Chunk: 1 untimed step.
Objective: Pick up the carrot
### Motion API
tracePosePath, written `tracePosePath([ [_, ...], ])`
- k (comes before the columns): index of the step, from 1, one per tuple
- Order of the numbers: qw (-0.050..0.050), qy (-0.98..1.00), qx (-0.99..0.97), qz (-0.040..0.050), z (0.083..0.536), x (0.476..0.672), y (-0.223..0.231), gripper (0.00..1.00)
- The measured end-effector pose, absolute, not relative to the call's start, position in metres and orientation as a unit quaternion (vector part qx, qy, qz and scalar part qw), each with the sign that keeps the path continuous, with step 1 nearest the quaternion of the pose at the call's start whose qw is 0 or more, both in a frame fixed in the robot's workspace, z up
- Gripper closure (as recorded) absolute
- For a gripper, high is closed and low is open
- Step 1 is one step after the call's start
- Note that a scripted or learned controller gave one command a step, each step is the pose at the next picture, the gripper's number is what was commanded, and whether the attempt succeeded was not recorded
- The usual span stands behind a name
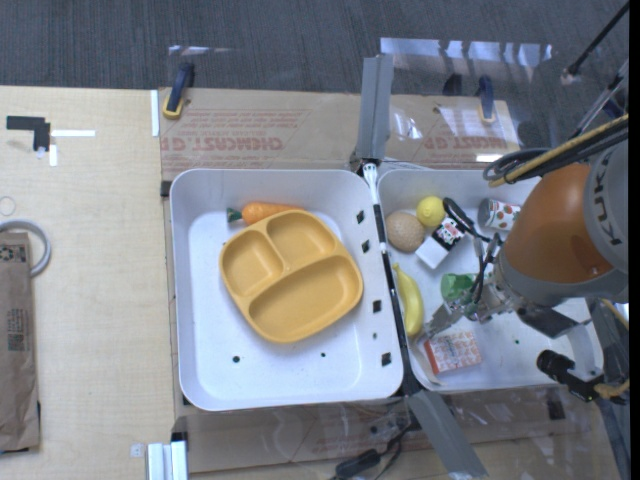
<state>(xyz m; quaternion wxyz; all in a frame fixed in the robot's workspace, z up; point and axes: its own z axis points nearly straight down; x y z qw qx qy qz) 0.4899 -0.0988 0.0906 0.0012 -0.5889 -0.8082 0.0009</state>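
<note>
- Since the carrot (264, 210) lies in the left bin (190, 298), wedged between the bin's far wall and the yellow plate (290, 273), it looks like a small, light, stiff toy with a smooth, possibly slippery skin.
- Its thick orange middle seems the best hold, with the fingers closing across its width; the green tip at its left end looks too thin.
- The gripper (470, 306) hangs over the right bin (520, 363), well apart from the carrot; whether its fingers are spread or closed cannot be told.
</note>
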Motion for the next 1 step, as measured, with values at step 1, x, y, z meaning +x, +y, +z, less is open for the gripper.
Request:
tracePosePath([
  [1, 0.0, -0.812, -0.584, 0.0008, 0.191, 0.4775, -0.0514, 0.0],
])
